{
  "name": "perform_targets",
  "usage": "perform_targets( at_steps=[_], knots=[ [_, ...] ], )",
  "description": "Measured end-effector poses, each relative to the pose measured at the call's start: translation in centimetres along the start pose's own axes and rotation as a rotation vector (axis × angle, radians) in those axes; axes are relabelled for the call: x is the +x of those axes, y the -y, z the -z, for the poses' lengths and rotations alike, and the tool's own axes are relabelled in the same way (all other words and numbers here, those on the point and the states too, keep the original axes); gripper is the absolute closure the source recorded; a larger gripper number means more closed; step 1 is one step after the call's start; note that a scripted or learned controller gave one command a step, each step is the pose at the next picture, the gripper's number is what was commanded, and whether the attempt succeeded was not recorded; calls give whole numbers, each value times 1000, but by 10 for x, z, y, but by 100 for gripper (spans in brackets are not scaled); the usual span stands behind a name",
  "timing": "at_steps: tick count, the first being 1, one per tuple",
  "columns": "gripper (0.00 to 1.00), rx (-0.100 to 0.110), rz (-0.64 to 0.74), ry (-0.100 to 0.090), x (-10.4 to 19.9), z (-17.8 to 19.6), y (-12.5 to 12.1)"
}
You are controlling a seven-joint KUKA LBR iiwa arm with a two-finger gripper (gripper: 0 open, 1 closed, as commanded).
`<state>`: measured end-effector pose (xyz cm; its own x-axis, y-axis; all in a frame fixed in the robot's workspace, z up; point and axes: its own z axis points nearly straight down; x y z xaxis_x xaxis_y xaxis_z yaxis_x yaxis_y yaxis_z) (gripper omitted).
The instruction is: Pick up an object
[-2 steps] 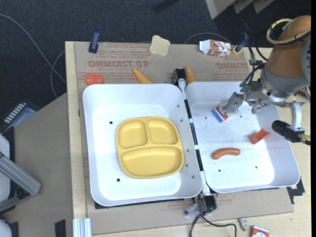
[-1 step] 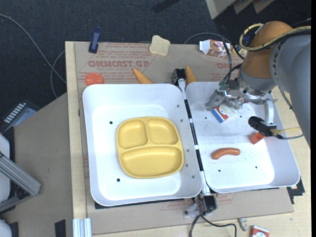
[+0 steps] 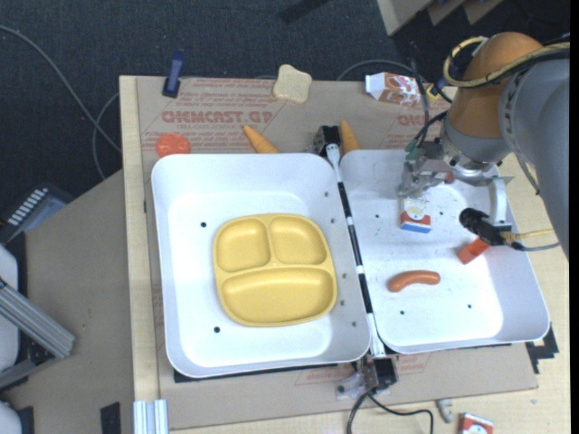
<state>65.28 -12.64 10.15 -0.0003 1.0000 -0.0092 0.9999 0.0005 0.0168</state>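
Hovering just above the small white-and-blue carton (image 3: 415, 216), the gripper (image 3: 417, 181) (fingers' state I cannot tell) looks mid-approach; next, descend and close.

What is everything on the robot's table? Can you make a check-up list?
Surface: brown board bearing a left bin and a right bin.
Job's things: small carton, sausage, orange block in the right bin; yellow divided tray in the left bin.
Clutter: bread slice, carrot, blue item on the board.
Grippers: gripper just above the carton; fingers unclear.
Cables: thin wire across the dark floor.
Surroundings: dark carpet.
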Motion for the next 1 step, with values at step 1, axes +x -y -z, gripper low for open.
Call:
perform_targets(
  at_steps=[1],
  knots=[
    [0,1,0,0,0,0,0]
  ],
)
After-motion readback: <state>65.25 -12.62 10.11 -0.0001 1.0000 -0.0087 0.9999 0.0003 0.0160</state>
